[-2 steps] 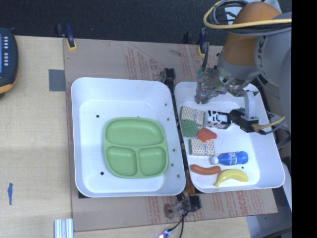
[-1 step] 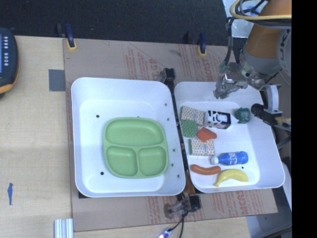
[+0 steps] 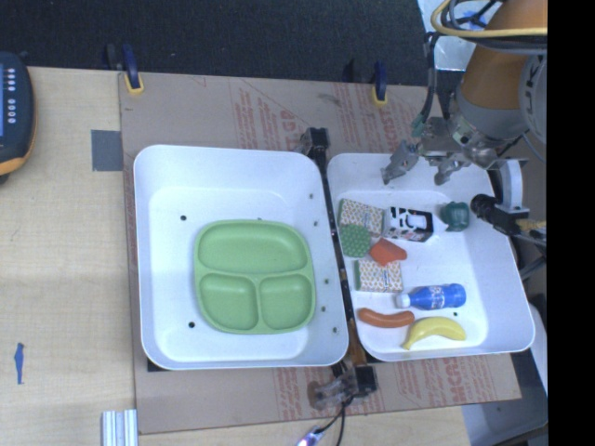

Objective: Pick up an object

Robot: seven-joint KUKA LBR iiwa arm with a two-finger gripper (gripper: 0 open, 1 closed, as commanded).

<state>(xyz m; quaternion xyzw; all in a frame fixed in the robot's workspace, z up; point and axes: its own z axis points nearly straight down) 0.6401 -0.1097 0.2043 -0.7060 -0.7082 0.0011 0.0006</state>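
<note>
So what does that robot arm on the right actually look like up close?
The arm is mostly grey metal with a rounded orange band near the top. Looped cables, yellow and dark, sit above that band. Lower down hangs the gripper, a silvery-grey metal piece ending in two thin grey fingers. I can't make out any lettering or markings on it.

Desk [image 3: 65, 249]: I am looking down on pale wood grain, evenly lit. Brown cardboard sheet [image 3: 232, 110] with faded red print is lying across it, blue-and-yellow clamps [image 3: 133, 71] pinning its far edge. Grey tape patch [image 3: 106, 149] is sitting at left. Dark carpet floor [image 3: 232, 17] is running behind the desk.
</note>
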